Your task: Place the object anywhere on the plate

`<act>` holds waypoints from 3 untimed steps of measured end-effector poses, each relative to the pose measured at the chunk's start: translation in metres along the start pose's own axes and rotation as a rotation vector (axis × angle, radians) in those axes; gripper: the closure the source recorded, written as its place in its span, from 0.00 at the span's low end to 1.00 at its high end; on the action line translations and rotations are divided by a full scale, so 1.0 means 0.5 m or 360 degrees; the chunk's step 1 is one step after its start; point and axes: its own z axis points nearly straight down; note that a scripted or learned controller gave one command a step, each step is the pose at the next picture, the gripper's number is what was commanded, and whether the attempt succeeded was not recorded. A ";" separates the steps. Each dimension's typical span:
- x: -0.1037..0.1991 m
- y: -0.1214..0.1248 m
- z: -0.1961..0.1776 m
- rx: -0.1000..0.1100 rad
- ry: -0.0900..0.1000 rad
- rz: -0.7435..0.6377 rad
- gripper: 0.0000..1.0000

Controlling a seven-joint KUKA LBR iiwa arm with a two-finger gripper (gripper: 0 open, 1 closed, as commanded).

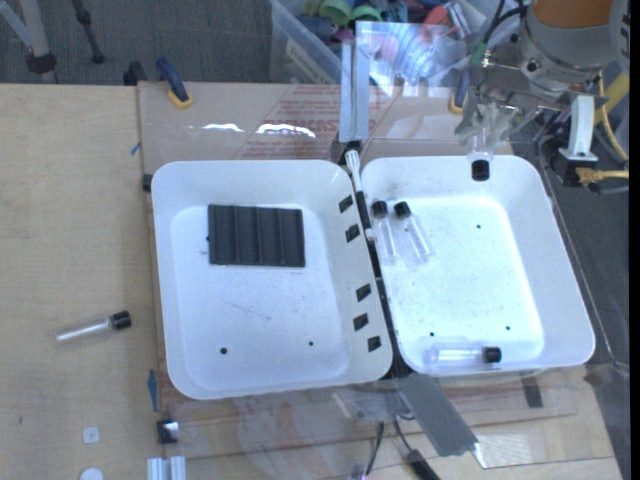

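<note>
Closest to the lens in the camera view, a grey metal strip (437, 423) juts out from under the two bins. Just behind it a capped vial (462, 354) lies along the near wall of the right bin (562, 268).

At the far rim of that bin the end effector (482, 128) is closed on a clear held vial (480, 158), as far as the slant lets me judge. The tube hangs upright with its black cap at the bottom. The black ribbed plate (256, 235) lies flat in the left bin (165, 268), well apart from the held vial and across the divider.

By my reading the step in hand is the carry. To do it well, lift enough to clear the raised rims between the bins. Travel level, stop over the middle of the plate and lower until the cap is close before letting go. Otherwise the round tube will likely roll off the ribs.

Counted:
- five vials: one held, a pair side by side (386, 233) (412, 230), one at the near wall and one out on the bench (60, 218) at (95, 327)
- one plate
- two bins
</note>
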 end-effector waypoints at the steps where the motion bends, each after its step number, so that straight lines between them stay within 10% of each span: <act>1: 0.221 -0.028 0.293 0.0011 0.0000 0.0513 1.00; 2: 0.345 -0.047 0.187 -0.0001 0.0002 -0.0158 1.00; 3: 0.520 -0.080 0.365 0.0008 0.0001 -0.0384 1.00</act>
